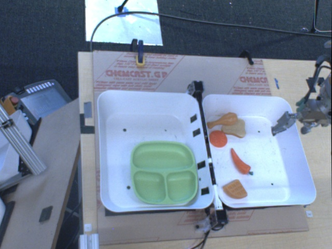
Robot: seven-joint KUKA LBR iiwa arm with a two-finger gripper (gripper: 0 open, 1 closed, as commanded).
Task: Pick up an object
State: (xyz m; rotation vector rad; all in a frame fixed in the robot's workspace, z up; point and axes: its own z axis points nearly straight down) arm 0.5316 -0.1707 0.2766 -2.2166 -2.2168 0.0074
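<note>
The right bin (pixel 290 185) holds a tan drumstick-shaped toy (pixel 229 124), a red-orange round piece (pixel 218 138), an orange-red carrot-like piece (pixel 240 161) and an orange wedge (pixel 235 189). My gripper (pixel 294 125) hangs over the right bin's upper right rim. It is open, and nothing sits between its fingers. One grey finger (pixel 282 123) points left into the bin. All the toys lie well to the gripper's left, in the bin's left half.
A green three-compartment plate (pixel 165 173) lies in the left bin (pixel 119 118). A black divider with clips (pixel 202 139) runs between the bins. Cardboard (pixel 155 71) lies under both bins, and a cable (pixel 218 21) crosses the floor behind.
</note>
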